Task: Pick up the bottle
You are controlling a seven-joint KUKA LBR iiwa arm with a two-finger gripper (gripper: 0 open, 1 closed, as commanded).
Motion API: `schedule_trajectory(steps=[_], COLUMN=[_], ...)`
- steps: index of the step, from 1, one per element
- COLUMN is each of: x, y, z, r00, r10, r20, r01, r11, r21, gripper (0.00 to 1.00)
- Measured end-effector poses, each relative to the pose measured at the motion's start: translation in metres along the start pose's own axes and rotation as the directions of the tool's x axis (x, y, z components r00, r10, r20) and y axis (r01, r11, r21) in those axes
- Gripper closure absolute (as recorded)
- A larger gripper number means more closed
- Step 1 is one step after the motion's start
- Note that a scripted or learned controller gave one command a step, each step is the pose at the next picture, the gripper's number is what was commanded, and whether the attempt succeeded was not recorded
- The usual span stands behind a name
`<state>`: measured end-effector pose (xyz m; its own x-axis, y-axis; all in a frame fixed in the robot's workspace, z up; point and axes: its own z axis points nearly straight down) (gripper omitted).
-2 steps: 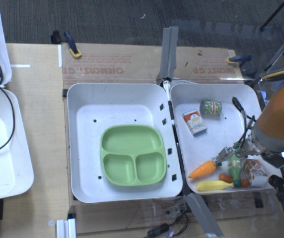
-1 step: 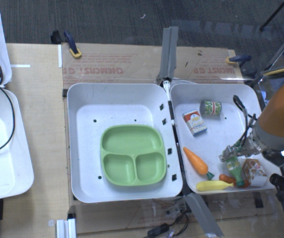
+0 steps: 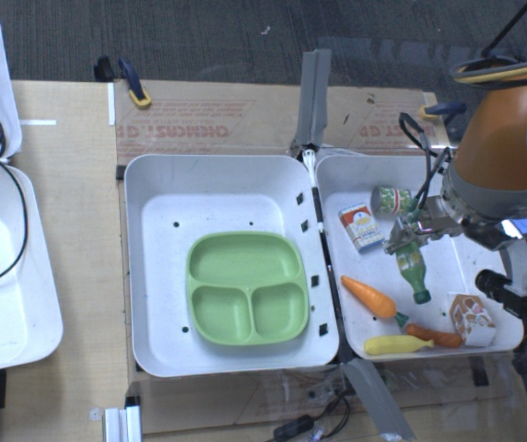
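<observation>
Green bottle (image 3: 413,271) lies near centre of the right bin (image 3: 333,212), cap toward front edge. Claw (image 3: 411,231) at its base end; cannot tell whether it grips. Carrot (image 3: 368,296) lies beside the bottle

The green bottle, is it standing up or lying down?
Lying down. The green bottle rests on its side on the right bin's floor, cap pointing toward the camera, with the gripper over its upper end.
</observation>
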<state>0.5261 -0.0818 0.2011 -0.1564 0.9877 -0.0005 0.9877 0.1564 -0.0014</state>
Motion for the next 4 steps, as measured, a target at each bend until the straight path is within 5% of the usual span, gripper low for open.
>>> schedule_trajectory(steps=[1, 2, 3, 4], x=[0.000, -0.062, -0.096, -0.062], y=[0.000, 0.008, 0.045, 0.065], z=[0.000, 0.105, 0.110, 0.102], r00=[1.000, 0.997, 0.995, 0.983], r10=[0.000, 0.080, 0.101, 0.185], r20=[0.000, 0.000, 0.001, 0.001], r01=[0.000, -0.080, -0.101, -0.185], r11=[1.000, 0.997, 0.995, 0.983], r21=[0.001, 0.003, -0.001, 0.000], gripper=[0.00, 0.00, 0.00, 0.00])
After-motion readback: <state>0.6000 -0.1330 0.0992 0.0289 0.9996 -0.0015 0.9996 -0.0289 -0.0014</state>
